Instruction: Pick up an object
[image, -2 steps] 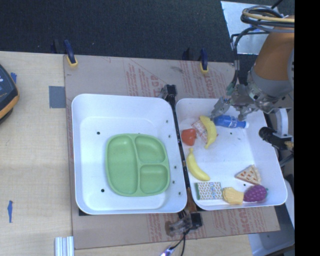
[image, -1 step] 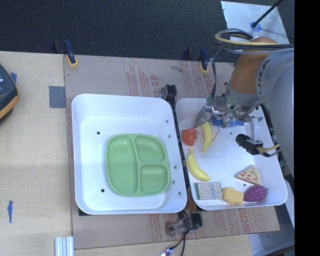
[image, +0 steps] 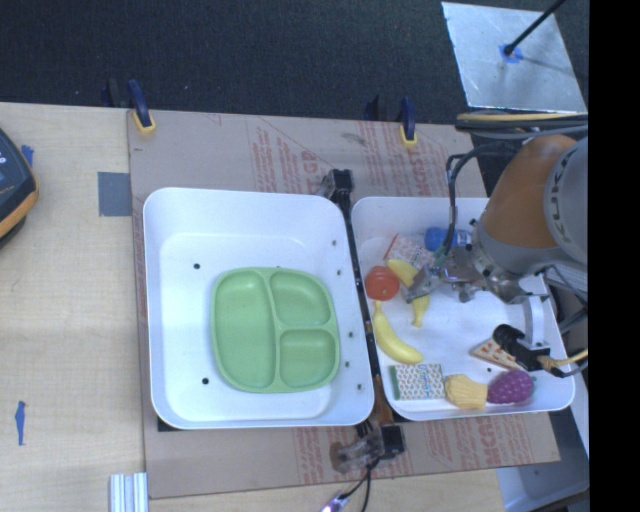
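Arm (image: 530, 205) reaches over the right bin (image: 452, 405) — left bin (image: 165, 300) carries a green tray (image: 272, 328). Gripper (image: 425, 285) sits low by a small yellow piece (image: 419, 308), its spread too blurred to tell — banana (image: 395, 340), tomato (image: 381, 283) nearby.

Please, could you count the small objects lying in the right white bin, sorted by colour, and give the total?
Yellow: 4, a long banana, two small pieces, a lumpy piece
Red: 1, a round tomato-like ball
Blue: 1, a small object
Purple: 1, a grape bunch
Patterned: 1, a flat rectangular packet
Tan: 1, a wedge-shaped slice
Total: 9
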